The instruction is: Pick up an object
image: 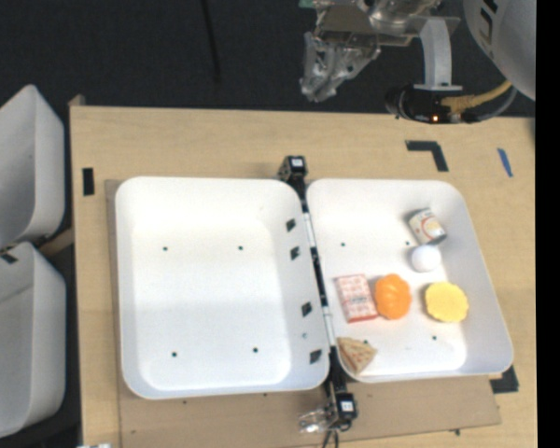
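My gripper [323, 80] hangs high at the top of the camera view, beyond the bench's far edge and well away from the bins; nothing shows between its fingers. In the right bin [383, 203] lie a pink packet [356, 298], an orange fruit [393, 297], a yellow round piece [445, 302], a white ball [426, 258], a small can [427, 225] on its side and a tan wedge [356, 354] at the near left corner.
The left bin [205, 278] sits beside the right one, joined by a black-clipped divider [310, 269]. White casings [14, 278] stand off the bench's left side. Black and blue tape marks [429, 152] lie on the wooden bench behind the right bin.
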`<state>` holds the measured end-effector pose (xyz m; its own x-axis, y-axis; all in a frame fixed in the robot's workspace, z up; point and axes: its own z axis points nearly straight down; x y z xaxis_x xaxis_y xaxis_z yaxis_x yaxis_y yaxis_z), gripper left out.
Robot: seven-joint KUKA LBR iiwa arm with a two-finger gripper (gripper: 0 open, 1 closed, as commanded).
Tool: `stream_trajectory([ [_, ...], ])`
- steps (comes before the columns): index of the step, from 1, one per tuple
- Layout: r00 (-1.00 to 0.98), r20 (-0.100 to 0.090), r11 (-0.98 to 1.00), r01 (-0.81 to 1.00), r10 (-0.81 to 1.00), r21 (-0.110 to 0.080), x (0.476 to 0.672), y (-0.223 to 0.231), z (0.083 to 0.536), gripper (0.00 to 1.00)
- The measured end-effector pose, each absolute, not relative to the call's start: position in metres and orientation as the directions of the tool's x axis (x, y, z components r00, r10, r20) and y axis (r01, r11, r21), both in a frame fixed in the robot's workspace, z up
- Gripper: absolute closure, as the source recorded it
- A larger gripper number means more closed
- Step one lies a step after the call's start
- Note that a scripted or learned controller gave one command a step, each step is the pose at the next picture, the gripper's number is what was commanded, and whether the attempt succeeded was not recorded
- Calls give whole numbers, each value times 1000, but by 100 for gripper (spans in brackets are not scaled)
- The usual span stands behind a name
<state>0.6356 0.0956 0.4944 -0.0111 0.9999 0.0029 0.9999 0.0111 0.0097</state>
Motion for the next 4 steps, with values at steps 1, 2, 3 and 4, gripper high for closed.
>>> stream_trajectory([
  [1, -8, 0, 8, 1000, 1000, 1, 624, 156, 500, 100],
  [2, -3, -4, 3, 1000, 1000, -11, 620, 169, 391, 100],
  [3, -5, -2, 5, 1000, 1000, -4, 586, 212, 362, 100],
  [4, -4, 2, 4, 1000, 1000, 5, 597, 222, 416, 100],
])
